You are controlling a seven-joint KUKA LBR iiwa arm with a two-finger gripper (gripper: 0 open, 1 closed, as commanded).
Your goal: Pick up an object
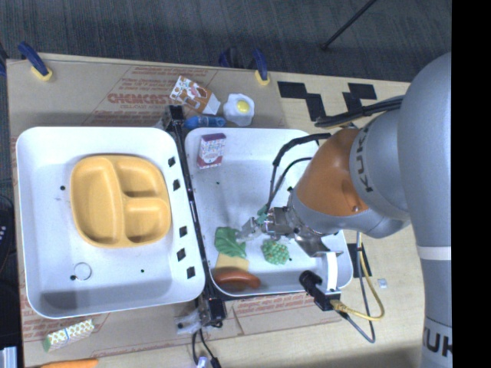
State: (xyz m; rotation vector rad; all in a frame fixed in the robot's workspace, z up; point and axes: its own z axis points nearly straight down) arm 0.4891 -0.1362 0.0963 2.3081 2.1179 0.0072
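My gripper (261,225) hangs low over the right bin (245,140), near its front half, below the orange band (330,182) of the arm. A green bumpy object (275,252) lies just in front of the gripper, partly under the wrist. To its left lies a green leafy piece (227,241), and a hot dog in a bun (232,275) rests against the bin's front wall. A small red and white packet (211,149) lies in the far left corner of that bin. Nothing shows as held.
The left bin (38,152) holds a yellow divided tray (121,198). Behind the bins sit a small carton (188,93), a white and yellow egg-like toy (239,107) and a blue item (204,121). A patterned packet (69,333) lies at the bench's front left.
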